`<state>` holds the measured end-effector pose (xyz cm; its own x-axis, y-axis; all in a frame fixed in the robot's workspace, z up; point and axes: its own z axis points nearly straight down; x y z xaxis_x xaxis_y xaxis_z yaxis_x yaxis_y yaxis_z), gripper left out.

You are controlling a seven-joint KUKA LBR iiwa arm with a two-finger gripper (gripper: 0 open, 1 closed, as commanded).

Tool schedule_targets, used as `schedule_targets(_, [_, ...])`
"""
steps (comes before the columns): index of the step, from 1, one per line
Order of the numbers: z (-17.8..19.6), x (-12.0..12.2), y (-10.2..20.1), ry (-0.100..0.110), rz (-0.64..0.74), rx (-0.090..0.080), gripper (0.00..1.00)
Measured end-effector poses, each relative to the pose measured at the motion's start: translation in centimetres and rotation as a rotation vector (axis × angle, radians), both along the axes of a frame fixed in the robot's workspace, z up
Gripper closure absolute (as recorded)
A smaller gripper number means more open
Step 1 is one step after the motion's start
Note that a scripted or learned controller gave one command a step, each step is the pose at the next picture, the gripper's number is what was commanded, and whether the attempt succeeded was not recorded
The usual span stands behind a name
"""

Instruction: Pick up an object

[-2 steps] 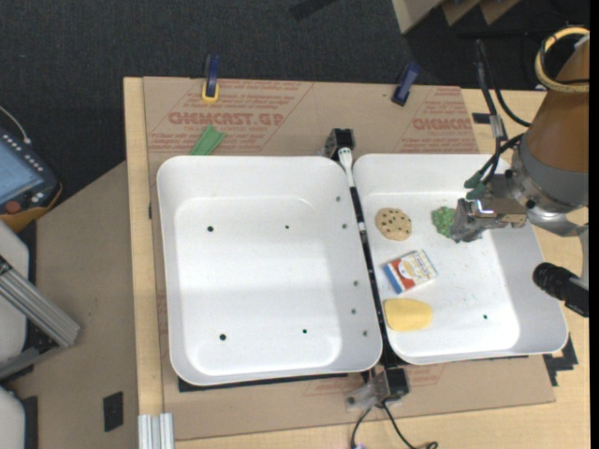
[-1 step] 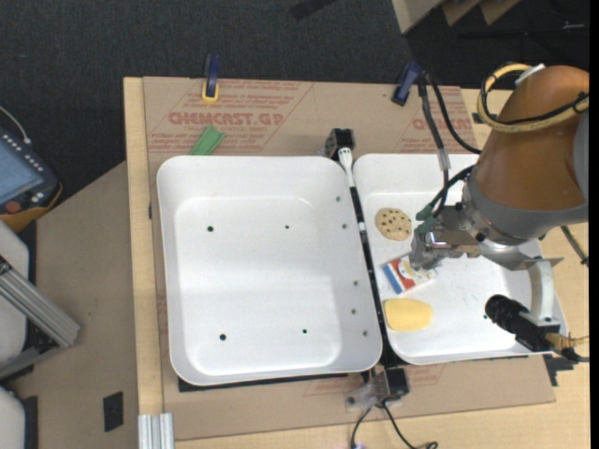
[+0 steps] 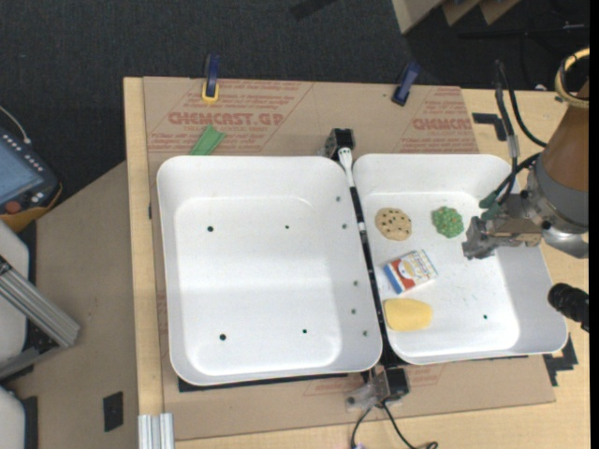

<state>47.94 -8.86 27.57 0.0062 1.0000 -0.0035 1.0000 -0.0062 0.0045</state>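
I see the arm (image 3: 566, 171) reaching in over the right bin's (image 3: 468, 337) right edge, with the gripper (image 3: 477, 242) hanging low just inside that edge, about halfway along it. Whether its tips are apart or together I cannot tell; they are dark and blurred against the white floor, and I see nothing between them.

Four things lie in the right bin, all toward its left half. A round cookie (image 3: 393, 222) with dark chips sits near the left wall, toward the far edge. A green bumpy object (image 3: 447, 221) lies just to its right, close to the gripper but apart from it. Nearer the front, a small red, white and blue packet (image 3: 411, 270) lies tilted, and a yellow rounded object (image 3: 409, 314) rests by the left wall near the front edge, just below the packet.

The left bin (image 3: 187, 279) sits alongside, its right rim meeting the right bin's left rim.
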Motion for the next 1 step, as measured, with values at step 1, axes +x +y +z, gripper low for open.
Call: schedule_targets(1, [0.74,1.81,9.93,0.001,0.016,0.005,1.0])
